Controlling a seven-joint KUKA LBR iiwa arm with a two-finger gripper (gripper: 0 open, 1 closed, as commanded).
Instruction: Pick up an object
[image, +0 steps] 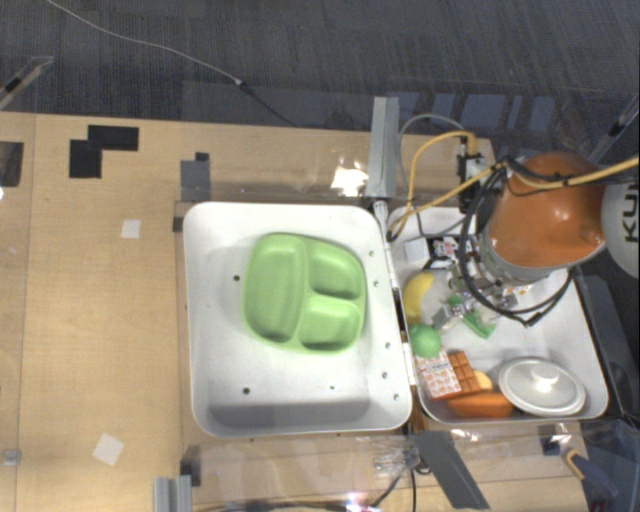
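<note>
Hung low over the right shallow white bin (596, 352), near a yellow lemon-like fruit (419, 295). Gripper (470, 305) fingers perhaps closed; could not tell. Left a green three-compartment plastic tray (303, 291) lying in the left white bin (215, 400).

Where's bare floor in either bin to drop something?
Left bin: bare strips all around the green tray, widest along the near edge. Right bin: crowded with the lemon, green ball, carton and white lid.

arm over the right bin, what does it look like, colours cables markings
The arm shows a rounded, glossy orange band above a grey wrist ring. A yellow cable and black cables loop along its left side into the wrist. Part of a black letter marks a white casing at the right edge.
</note>
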